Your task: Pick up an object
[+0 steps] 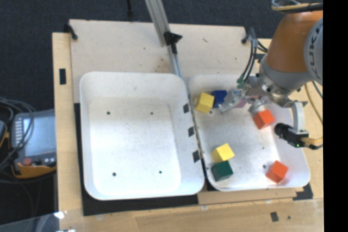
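The right bin (247,185) holds several cubes. A yellow cube (205,102) and a blue cube (219,96) sit together at its far left corner. My gripper (231,101) is low in the bin, just right of the blue cube and reaching toward it. An orange cube (263,118) lies right of the gripper, partly under the wrist. Nearer the front are a second yellow cube (223,152), a green cube (222,170) touching it, and another orange cube (277,171) at the front right.
The left bin (136,187) stands beside the right one. A slanted metal post (155,2) rises behind the bins. The arm's orange band (291,41) hangs over the right bin's far right corner. A black cable fitting (291,134) juts beside the wrist.
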